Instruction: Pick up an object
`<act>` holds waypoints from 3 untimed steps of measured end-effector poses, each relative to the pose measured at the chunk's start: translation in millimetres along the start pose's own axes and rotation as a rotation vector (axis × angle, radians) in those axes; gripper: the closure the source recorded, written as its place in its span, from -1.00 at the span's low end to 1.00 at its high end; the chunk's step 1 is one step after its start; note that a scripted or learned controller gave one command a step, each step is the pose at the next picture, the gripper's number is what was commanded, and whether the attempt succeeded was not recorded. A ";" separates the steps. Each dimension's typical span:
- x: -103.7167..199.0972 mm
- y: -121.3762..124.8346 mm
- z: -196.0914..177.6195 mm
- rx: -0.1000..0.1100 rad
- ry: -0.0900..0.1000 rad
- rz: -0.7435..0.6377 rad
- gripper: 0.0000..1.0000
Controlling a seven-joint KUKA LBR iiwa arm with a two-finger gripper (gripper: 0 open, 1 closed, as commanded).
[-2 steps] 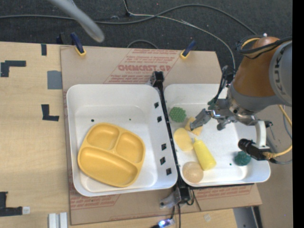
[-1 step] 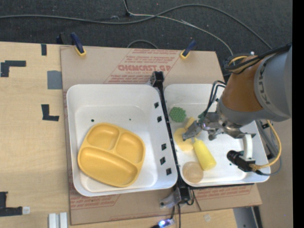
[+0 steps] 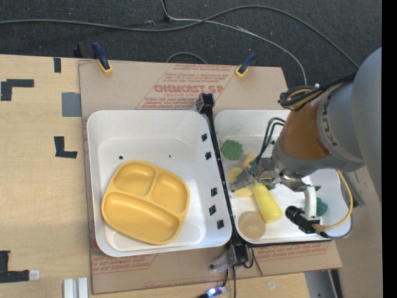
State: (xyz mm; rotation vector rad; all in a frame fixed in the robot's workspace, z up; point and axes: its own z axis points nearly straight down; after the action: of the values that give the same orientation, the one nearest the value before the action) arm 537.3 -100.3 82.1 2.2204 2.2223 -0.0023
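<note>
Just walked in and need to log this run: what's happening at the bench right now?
The grey arm reaches into the right bin, its gripper low among a cluster of small things: a yellow cylinder, a green piece and a tan round disc. Nothing is visibly lifted yet. The left bin holds a yellow divided plate, untouched.
</note>
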 end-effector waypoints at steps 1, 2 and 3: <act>-0.1 1.1 -13.7 -0.003 0.000 0.000 1.00; -5.6 2.7 -57.3 -0.003 0.001 0.001 1.00; 1.9 6.2 -117.7 -0.006 0.000 -0.001 1.00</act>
State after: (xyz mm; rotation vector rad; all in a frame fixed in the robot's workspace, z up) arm 543.5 -98.2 199.8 2.2161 2.2208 0.0049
